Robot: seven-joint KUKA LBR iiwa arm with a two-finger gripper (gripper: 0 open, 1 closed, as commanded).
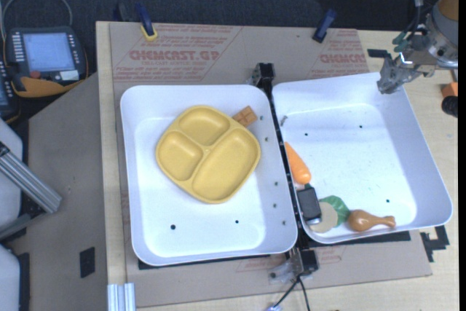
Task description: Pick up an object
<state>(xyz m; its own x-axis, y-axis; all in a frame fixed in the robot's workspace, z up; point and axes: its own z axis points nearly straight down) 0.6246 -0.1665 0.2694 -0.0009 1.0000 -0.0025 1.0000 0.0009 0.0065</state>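
1. Left bin (138,178): yellow divided plate (208,162) sits mid-bin w/ a small brown block (245,116) touching its far-right rim. Plate looks stiff, light plastic, smooth; too wide for the gripper except by a rim. Block prob. light, rigid, easy across its flat sides, but the plate crowds it.
2. Right bin (364,127), near-left corner: orange carrot (297,164) along the left wall, black item (308,203) just nearer, then green/tan piece (329,213) and drumstick (370,219) by the near wall. Prob. light toy plastic, slick, rounded. Best bet is the drumstick's thin shaft, or the carrot mid-body.
3. Walls hem that cluster; approach from the bin's open middle/far side.
4. Gripper (390,78) hangs over the right bin's far-right corner, well apart from the items; nothing seen in it, open/closed can't tell.
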